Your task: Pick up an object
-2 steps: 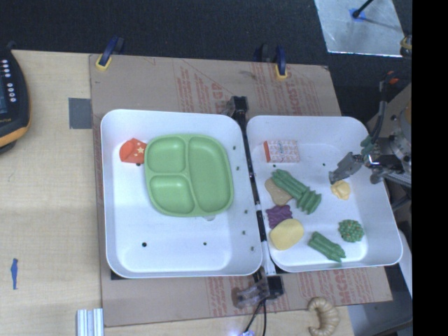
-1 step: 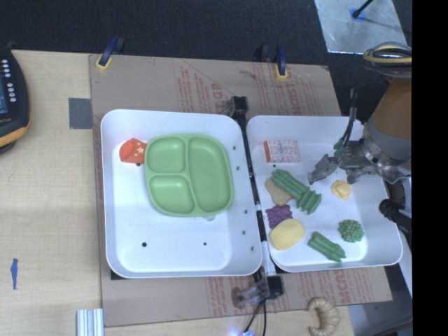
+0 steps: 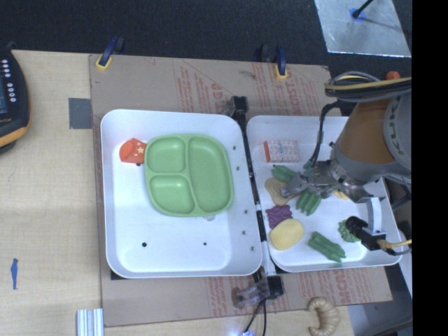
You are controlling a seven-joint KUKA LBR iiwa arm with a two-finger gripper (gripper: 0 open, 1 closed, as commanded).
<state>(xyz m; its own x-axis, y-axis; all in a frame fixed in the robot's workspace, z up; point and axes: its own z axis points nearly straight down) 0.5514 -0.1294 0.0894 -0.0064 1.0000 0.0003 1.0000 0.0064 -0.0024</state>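
Hand (image 3: 302, 185) among green toy vegetables (image 3: 306, 201).

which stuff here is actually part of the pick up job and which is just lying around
Job:
claw
right bin
green toy veg by the claw
yellow potato
purple piece
green piece

Lying about:
green divided plate
red toy
blue clamps

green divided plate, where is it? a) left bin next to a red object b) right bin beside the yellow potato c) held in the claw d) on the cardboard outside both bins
a: the green divided plate lies in the left bin, with the red object at its upper-left edge.
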